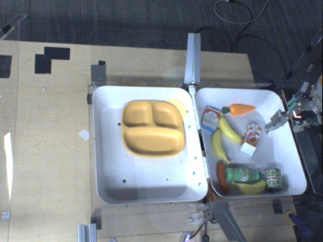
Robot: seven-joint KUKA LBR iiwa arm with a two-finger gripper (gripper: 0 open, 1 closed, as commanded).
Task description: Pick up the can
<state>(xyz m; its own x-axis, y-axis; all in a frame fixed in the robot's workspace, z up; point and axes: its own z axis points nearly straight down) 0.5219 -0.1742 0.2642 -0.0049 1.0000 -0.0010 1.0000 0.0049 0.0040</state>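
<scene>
The can (273,178) is small, with a green and white label, and it stands in the near right corner of the right bin (298,168). It touches the end of a green bottle (242,175) lying on its side. My gripper (277,120) hangs over the right bin's far right part, near the rim, well behind the can and apart from it. Nothing is visible in its grasp.
The right bin also holds a carrot (241,109), a red and white carton (210,119), two bananas (228,130), a small white and red box (252,135), a red sausage (221,173) and a third banana (250,187). A yellow compartment tray (153,127) lies in the left bin (108,175).
</scene>
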